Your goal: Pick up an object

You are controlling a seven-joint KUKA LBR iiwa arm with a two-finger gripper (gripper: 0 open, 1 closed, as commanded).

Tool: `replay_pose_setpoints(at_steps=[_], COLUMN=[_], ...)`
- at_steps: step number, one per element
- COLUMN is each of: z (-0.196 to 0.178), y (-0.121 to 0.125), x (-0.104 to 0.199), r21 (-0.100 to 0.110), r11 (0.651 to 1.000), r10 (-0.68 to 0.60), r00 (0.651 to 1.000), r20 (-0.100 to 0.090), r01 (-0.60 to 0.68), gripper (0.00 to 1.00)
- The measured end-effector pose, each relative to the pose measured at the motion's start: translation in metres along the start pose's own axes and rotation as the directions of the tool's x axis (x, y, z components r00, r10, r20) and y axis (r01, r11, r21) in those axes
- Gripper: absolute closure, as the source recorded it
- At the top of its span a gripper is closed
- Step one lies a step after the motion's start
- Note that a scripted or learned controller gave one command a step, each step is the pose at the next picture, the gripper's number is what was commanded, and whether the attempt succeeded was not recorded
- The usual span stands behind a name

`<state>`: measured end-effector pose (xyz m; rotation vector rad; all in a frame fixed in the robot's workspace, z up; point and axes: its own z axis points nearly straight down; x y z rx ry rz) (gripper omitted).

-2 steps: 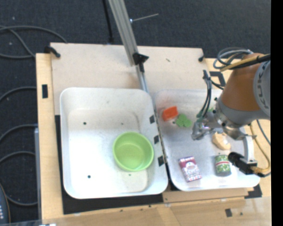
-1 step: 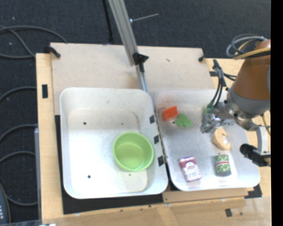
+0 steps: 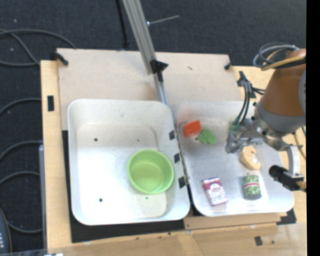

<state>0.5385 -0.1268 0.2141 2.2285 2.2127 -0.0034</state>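
While the grey arm with its orange band reaches in from three o'clock, its hand [image 3: 236,143] hangs low over the right white bin [image 3: 272,204]; whether it is spread or pressed together cannot be told. A pale beige rounded object [image 3: 249,157] lies just beside the hand at four o'clock. An orange block [image 3: 192,128] and a small green lump [image 3: 207,137] sit near each other at nine o'clock from the hand. A red-and-white carton [image 3: 215,191] and a green can [image 3: 251,187] lie toward six o'clock. A lime-green plastic bowl [image 3: 151,171] stands in the left white bin [image 3: 96,116] on the bench [image 3: 106,68].
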Motion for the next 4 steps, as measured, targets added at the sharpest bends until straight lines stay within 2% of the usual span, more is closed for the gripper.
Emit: replay_pose_setpoints(at_steps=[2,3,4], z=[-0.007,-0.002,-0.016], y=[0.018,0.036,0.05], x=[0.092,0.139,0.182], r21=[-0.003,-0.002,-0.003], r11=[1.0,1.0,1.0], r10=[-0.015,-0.015,-0.014], r00=[1.0,1.0,1.0], r20=[-0.004,-0.004,-0.004], r01=[0.015,0.015,0.014], gripper=[1.0,1.0,1.0])
